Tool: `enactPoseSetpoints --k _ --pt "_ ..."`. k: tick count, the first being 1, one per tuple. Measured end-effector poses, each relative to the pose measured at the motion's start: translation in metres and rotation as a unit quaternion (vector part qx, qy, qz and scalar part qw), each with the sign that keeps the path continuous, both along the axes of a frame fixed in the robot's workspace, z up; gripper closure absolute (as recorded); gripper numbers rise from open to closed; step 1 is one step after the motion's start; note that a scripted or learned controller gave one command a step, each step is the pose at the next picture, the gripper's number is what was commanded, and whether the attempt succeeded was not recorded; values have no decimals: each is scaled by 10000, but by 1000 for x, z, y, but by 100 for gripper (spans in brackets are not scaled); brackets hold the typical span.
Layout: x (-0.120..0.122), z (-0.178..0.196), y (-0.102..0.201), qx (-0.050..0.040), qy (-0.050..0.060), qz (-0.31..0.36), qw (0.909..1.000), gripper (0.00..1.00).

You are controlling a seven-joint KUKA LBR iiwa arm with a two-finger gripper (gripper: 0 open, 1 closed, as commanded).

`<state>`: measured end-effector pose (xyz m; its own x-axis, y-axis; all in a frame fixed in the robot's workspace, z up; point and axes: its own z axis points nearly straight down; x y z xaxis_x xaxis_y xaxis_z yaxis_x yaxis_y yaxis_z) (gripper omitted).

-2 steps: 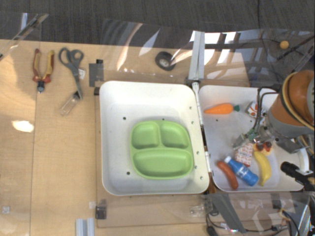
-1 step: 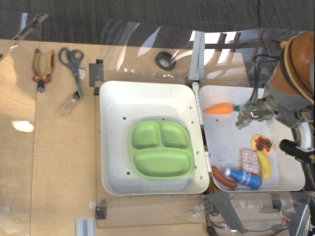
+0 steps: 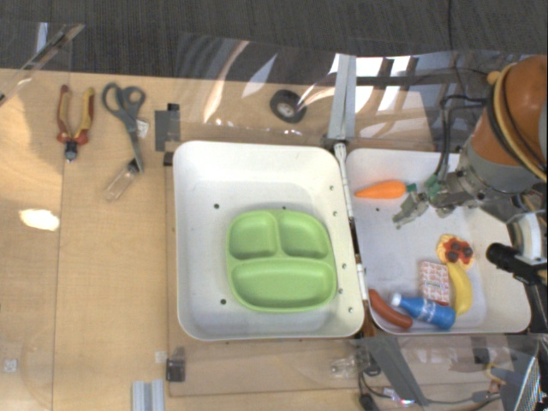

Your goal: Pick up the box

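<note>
We see small flat red-patterned box (image 3: 434,282) lying in right white bin (image 3: 385,255), between yellow banana (image 3: 461,288) and blue bottle (image 3: 425,309). Two-finger gripper (image 3: 409,210) hovers beside orange carrot (image 3: 380,190), fingers spread, gripping nothing.

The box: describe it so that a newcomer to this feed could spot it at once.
Look in the right-hand white bin, toward its near edge. The box lies flat there, beside the banana and just above the blue bottle. It is the one flat rectangle in the bin, pale with a red-and-white pattern.
</note>
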<state>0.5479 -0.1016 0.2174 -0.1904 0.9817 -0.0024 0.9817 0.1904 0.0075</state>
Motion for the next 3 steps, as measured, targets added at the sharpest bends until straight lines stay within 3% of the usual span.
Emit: enactPoseSetpoints --k 1,2,3 --pt "-53 -93 -49 -5 14 776 9970 0" --pt "-52 -122 -65 -29 -101 293 9995 0" --pt "-47 -108 -68 -75 -181 298 9994 100"
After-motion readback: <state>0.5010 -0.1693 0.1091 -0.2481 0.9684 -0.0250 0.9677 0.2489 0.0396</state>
